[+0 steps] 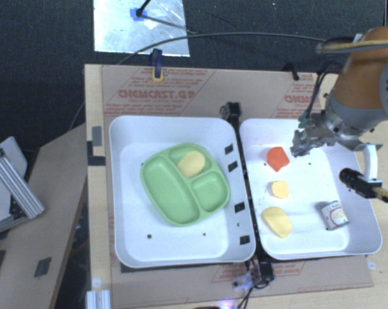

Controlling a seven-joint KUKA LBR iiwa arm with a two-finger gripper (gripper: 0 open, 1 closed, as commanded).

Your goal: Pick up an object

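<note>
In the right bin (354, 237), the tool (301, 144), fingers' state unclear, hovers just beside the orange block (277, 159).

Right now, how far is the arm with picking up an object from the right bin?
Done: the gripper is over the right bin, close beside the orange block. In hand: nothing visible between its fingers. Left: the grasp and the lift. The orange block, two yellow pieces and a small can all lie on the bin floor. Another yellow piece sits in the green divided plate.

Glossy green plastic tray (174, 195); smooth white plastic bins (132, 237).
</note>
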